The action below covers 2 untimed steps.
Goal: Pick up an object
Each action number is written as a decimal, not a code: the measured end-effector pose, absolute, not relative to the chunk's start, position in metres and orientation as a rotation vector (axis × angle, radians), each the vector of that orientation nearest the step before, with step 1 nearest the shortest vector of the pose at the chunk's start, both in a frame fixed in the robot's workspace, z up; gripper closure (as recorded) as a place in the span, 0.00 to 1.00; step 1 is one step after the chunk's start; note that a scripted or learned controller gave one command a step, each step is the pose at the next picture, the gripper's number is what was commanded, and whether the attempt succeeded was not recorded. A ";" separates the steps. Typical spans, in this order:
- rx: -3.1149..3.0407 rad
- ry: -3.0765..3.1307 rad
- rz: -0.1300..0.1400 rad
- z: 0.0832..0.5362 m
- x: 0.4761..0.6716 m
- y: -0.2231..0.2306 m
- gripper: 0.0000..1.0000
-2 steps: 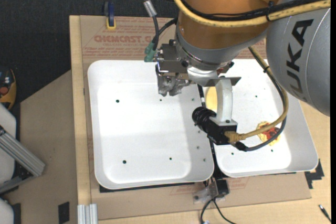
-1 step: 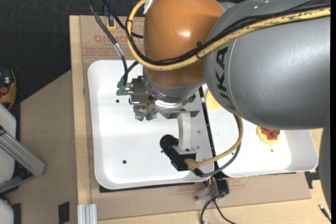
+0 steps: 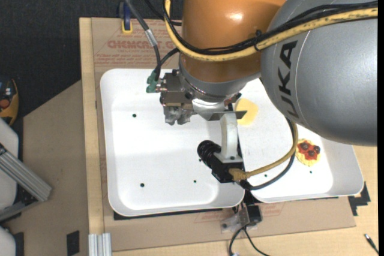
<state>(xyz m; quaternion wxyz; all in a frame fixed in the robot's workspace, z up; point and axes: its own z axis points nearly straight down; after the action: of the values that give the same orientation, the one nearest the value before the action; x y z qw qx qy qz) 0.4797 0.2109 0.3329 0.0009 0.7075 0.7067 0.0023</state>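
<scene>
My gripper point(image 3: 175, 116) hangs low over the upper middle of the left white bin point(image 3: 150, 159), under the orange band of the arm. Nothing shows in its grasp. A flat yellow object point(image 3: 248, 112) lies just right of the wrist, partly hidden by the arm. A small orange and red object with dark spots point(image 3: 308, 153) sits in the right bin point(image 3: 312, 186) near its right side.
The large grey arm body point(image 3: 336, 57) covers most of the right bin and the upper right of the view. Both bins rest on a cardboard sheet point(image 3: 96, 129) with red print. A blue and yellow clamp point(image 3: 126, 18) holds its far edge.
</scene>
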 end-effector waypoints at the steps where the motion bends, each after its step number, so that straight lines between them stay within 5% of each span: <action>1: 2.213 2.221 0.033 0.501 0.480 0.225 1.00; 2: 2.226 2.224 -0.021 0.375 0.478 0.224 1.00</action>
<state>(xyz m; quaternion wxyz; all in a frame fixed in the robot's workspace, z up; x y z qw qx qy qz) 0.4777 0.2242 0.3754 -0.0023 0.7075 0.7067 -0.0067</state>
